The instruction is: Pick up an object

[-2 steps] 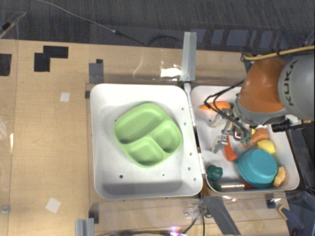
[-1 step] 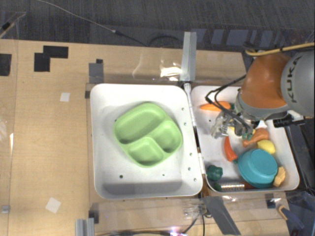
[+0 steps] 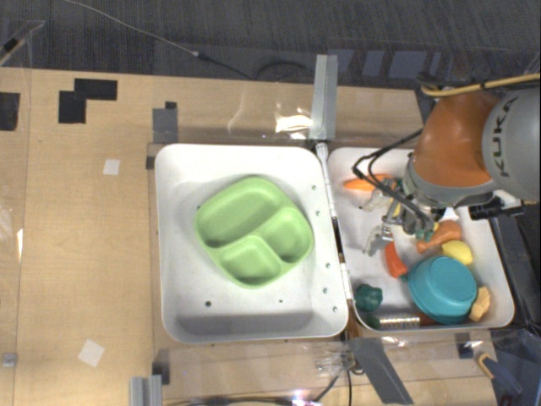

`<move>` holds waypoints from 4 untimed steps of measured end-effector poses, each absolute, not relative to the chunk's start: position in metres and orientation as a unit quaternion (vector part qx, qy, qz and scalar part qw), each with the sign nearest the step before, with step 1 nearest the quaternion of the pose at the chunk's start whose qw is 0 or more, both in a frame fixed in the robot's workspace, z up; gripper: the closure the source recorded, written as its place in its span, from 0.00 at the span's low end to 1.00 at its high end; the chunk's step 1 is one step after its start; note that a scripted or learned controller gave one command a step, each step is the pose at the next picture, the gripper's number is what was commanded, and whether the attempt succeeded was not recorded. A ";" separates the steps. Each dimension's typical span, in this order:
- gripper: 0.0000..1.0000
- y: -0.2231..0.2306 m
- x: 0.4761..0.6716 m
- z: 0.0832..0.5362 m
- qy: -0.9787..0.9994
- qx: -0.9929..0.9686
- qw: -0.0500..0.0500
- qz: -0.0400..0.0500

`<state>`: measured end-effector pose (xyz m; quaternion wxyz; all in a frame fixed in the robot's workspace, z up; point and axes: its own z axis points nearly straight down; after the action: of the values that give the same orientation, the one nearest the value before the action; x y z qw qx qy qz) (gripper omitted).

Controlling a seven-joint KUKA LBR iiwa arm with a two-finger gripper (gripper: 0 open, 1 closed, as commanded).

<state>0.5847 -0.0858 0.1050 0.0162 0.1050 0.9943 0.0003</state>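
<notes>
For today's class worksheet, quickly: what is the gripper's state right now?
Gripper: over the right bin, above an orange piece; open or closed cannot be told.

smooth matt green plastic seen in the divided tray (image 3: 254, 231), glossy white plastic in both bins (image 3: 182, 311), pale wood grain on the bench (image 3: 76, 252), shiny teal plastic bowl (image 3: 443, 288)

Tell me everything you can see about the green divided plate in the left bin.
The green divided plate is light green, looks like smooth plastic, and has rounded corners with three compartments: one long, two smaller. It lies flat and right side up, turned at a slant, near the middle of the left bin. Its compartments hold nothing, and it touches only the bin floor.
</notes>
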 end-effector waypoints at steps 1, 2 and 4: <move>0.00 -0.087 0.569 0.091 0.995 0.097 0.009 0.000; 1.00 -0.086 0.575 0.106 0.995 0.094 0.018 0.000; 0.00 -0.116 0.625 0.240 0.987 0.163 0.006 0.000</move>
<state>0.6254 -0.1162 0.2396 0.0058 0.1627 0.9867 0.0004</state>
